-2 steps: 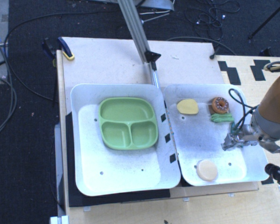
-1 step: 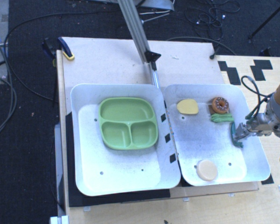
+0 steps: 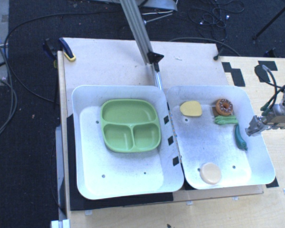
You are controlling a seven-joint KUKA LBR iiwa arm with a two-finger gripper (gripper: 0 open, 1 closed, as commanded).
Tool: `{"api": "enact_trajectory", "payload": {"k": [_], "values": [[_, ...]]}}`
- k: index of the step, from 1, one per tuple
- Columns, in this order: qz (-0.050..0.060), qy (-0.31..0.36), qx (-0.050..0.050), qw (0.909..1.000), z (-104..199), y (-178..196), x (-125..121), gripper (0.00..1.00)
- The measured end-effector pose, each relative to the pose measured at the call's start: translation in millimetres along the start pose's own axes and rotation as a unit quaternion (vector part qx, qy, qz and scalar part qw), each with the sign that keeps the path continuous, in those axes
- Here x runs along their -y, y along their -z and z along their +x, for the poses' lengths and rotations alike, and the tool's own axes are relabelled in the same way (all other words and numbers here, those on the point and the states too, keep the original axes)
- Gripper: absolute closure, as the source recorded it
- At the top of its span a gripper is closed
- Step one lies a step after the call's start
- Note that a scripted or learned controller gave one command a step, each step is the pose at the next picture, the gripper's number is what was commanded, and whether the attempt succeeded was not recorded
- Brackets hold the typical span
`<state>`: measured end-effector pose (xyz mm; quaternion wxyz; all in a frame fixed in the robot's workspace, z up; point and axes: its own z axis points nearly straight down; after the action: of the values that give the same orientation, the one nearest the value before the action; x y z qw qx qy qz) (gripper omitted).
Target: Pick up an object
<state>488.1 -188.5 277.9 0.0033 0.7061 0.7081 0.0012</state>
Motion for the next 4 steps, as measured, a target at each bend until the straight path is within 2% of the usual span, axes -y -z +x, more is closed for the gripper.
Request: {"api": "enact_trajectory", "payload": {"k": [3,4], "values": [[0.003,0.002,-0.002,1.0000,147.7,3.7,-15.8,1.00],[0.004,0.001,-0.001,1.0000,203.5,-13.2,-28.2,1.00]]}}
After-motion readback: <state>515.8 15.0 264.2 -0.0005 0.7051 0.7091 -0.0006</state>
